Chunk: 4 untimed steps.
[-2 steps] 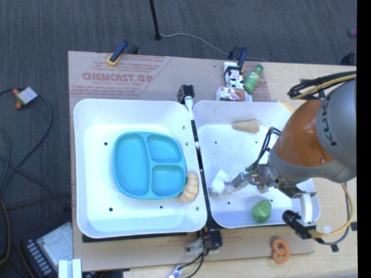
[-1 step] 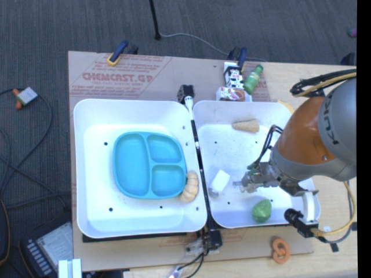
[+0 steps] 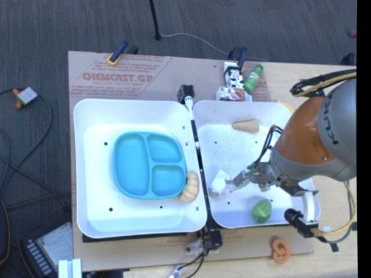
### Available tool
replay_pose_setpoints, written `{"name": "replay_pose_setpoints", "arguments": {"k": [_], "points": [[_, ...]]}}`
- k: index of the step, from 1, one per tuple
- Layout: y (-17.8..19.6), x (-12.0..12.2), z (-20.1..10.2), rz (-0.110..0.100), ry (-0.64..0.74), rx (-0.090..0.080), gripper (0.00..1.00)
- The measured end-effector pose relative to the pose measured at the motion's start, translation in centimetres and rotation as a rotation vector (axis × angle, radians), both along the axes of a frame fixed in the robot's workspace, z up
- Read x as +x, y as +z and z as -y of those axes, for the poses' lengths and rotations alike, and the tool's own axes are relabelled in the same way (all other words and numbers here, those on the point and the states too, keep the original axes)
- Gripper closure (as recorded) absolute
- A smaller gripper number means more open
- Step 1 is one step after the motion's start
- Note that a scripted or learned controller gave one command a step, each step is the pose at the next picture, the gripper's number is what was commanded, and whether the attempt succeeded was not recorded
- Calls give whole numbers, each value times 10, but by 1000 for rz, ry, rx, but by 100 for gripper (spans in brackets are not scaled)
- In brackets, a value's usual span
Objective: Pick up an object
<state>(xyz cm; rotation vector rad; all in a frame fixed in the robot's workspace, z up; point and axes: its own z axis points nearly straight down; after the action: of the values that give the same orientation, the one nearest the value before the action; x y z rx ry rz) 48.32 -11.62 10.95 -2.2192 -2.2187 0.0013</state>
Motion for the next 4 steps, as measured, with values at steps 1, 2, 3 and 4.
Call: {"name": "replay_pose_setpoints", "arguments": {"k": [1, 2, 3, 4], "points": [[9, 0, -1, -1, 0, 1, 100], [9, 0, -1, -1, 1, 1, 0], [6, 65, -8, 2, 1, -2, 0], [-3, 74, 6, 2, 1, -3, 0]]}}
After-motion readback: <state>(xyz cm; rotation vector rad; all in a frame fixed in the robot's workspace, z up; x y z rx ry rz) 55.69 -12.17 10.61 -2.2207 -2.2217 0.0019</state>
